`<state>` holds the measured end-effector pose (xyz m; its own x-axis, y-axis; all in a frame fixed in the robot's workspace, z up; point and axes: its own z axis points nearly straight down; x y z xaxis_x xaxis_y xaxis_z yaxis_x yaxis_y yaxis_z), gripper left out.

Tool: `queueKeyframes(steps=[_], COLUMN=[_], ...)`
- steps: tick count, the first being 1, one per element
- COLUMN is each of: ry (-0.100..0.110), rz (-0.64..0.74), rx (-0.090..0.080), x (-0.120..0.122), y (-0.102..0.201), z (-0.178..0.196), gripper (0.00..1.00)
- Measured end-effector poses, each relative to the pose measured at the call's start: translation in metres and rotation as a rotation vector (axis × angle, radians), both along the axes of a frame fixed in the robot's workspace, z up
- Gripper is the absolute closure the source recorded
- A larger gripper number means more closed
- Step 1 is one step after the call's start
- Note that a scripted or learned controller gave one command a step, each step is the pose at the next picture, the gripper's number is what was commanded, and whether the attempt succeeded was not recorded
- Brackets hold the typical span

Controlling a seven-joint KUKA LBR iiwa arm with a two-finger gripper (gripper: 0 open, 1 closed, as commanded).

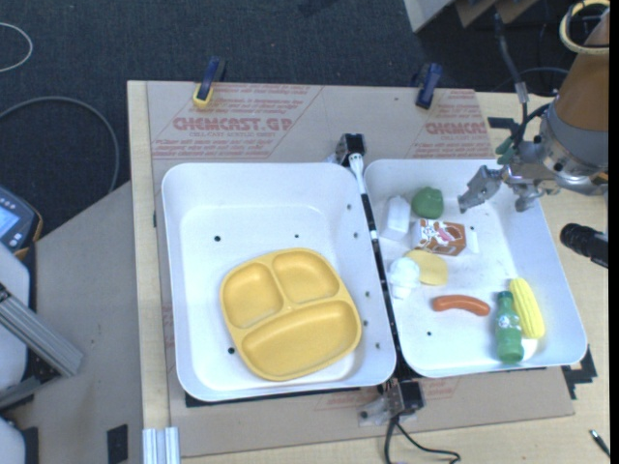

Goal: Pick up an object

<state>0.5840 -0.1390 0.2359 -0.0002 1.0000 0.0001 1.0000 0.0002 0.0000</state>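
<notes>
The arm is cut off at the right edge of the picture, so mostly its orange band and grey wrist show. The gripper (503, 189) hangs over the far right corner of the right bin (571, 303); its two grey fingers stand spread apart with nothing between them. The things to pick lie in this bin. A round green ball (427, 202) sits near the far edge, just left of the gripper. Beside it is a white block (397, 215) and a small shiny packet (443, 237) with red and brown print, too blurry to read. A pale yellow lump (429, 268) touches a white round thing (403, 273) by the bin's left wall; what they are is hard to tell. A thin orange sausage shape (461, 304) lies in the middle. Near the front right corner, a green bottle (509, 328) lies next to a bumpy yellow corn cob (527, 307). The left bin (193, 220) holds a smooth yellow plate (289, 312) with three parts. Both bins rest on a brown board (290, 114) with red letters, above dark carpet (87, 27).
</notes>
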Motion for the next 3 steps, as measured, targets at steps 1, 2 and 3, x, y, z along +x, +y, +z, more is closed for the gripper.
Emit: queueKeyframes(steps=[1, 2, 3], ry=[0.016, -0.007, 0.006], rz=[-0.004, 0.009, -0.001], rx=[0.003, 0.002, 0.003], x=[-0.053, -0.06, -0.107], y=[-0.019, 0.074, 0.086], z=[-0.135, -0.047, -0.051], gripper=[0.0, 0.0, 0.0])
